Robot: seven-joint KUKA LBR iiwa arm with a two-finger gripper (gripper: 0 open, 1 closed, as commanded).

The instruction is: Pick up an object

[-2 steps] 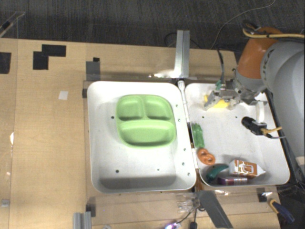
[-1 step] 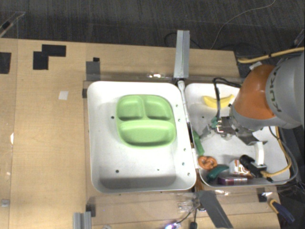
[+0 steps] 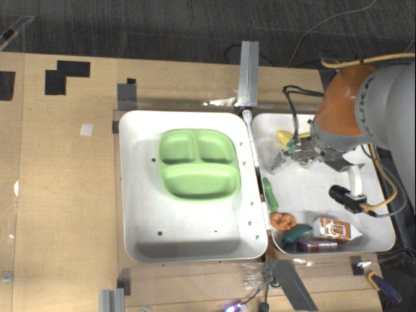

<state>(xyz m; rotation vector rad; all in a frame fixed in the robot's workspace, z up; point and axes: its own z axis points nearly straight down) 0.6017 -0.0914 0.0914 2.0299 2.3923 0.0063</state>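
My gripper (image 3: 285,156) is low in the upper left part of the right bin (image 3: 383,239), reaching in from the right. A small yellow object (image 3: 284,136) lies right beside its tip, partly hidden by it. Along the bin's left wall lies a slim green object (image 3: 267,192). An orange round object (image 3: 283,221), a purple and green object (image 3: 305,242) and a small white and brown carton (image 3: 335,228) sit along the front wall. Whether anything is held cannot be seen.
The left bin (image 3: 140,194) holds a green divided plate (image 3: 197,163). A metal post (image 3: 248,73) stands behind the divider between the bins. Black cables (image 3: 348,199) hang from the wrist over the right bin's right side.
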